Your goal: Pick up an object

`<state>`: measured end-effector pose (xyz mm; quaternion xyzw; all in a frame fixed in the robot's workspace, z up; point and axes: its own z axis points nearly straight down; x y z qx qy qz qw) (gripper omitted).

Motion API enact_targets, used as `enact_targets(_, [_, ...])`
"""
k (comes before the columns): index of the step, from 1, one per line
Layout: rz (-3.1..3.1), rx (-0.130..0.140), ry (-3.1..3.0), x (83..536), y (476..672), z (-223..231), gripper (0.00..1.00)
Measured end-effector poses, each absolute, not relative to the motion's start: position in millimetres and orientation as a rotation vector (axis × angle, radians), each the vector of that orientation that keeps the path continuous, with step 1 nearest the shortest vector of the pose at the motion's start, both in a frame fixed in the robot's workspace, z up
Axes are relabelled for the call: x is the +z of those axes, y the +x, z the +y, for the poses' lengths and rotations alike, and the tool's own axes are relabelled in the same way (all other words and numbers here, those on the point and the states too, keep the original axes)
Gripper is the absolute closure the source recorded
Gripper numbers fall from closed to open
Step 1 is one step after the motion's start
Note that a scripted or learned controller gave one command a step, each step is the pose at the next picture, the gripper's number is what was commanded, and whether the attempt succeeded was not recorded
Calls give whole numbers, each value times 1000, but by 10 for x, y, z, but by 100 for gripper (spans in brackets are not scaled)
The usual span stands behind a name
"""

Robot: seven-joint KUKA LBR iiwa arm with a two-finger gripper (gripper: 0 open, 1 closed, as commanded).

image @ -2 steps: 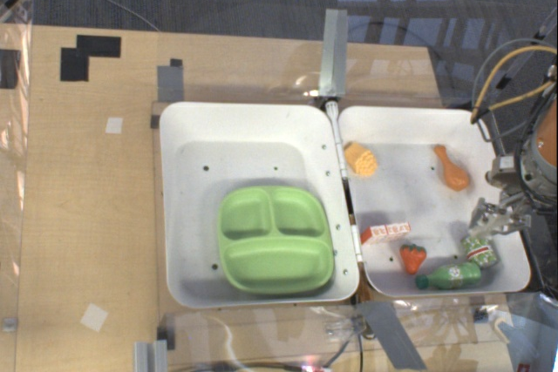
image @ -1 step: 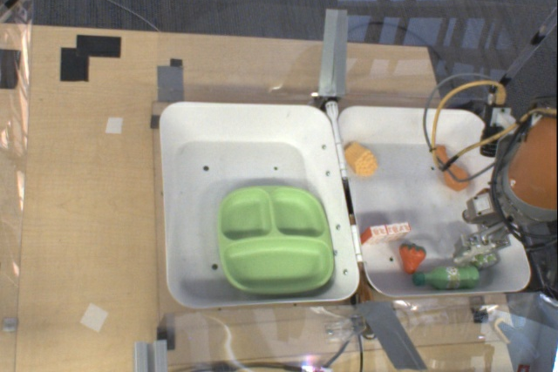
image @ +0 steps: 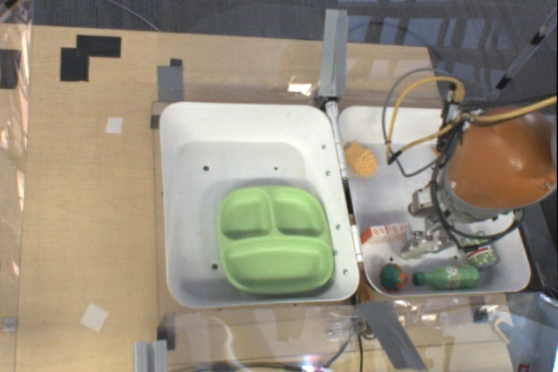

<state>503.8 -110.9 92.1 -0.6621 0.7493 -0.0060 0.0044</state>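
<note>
A: Object candidates all lie in the right bin (image: 521,279), and the claw (image: 425,241) hangs low among them, under the orange band of the arm (image: 501,165). Whether it is wide or narrow I cannot tell; cables and metal parts blur together there.

B: Does it hold anything?

A: I see nothing between its tips. The red-and-white packet (image: 384,232) lies just to its left, the green bottle (image: 448,277) lies on its side just nearer than it, and a small green-and-red piece (image: 481,256) sits just to its right, by the bottle's far end.

B: Why is the claw there, do you judge?

A: Most of the things crowd the near end of that bin, so a descent there has the best odds of closing on something. The packet or the bottle seems the likely target.

B: What else is in there?

A: A round red-and-green thing (image: 393,277) in the near left corner, touching or almost touching the bottle's cap end, and a yellow crumbly lump (image: 360,158) alone at the far left, well apart from the rest.

B: And room to move?

A: Tight nearer in: the bottle runs along the near rim, so little space is left beyond it. The far half of the bin is open. The left bin (image: 187,187) carries a green divided tray (image: 275,238) at its near end, on the desk (image: 87,187).
</note>
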Motion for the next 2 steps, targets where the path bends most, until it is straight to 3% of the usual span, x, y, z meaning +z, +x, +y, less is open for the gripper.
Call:
enact_targets(1, [2790, -23, -1409, 929, 4970, -940, 100])
enact_targets(2, [3036, -4, -752, 1880, 4904, -574, 100])
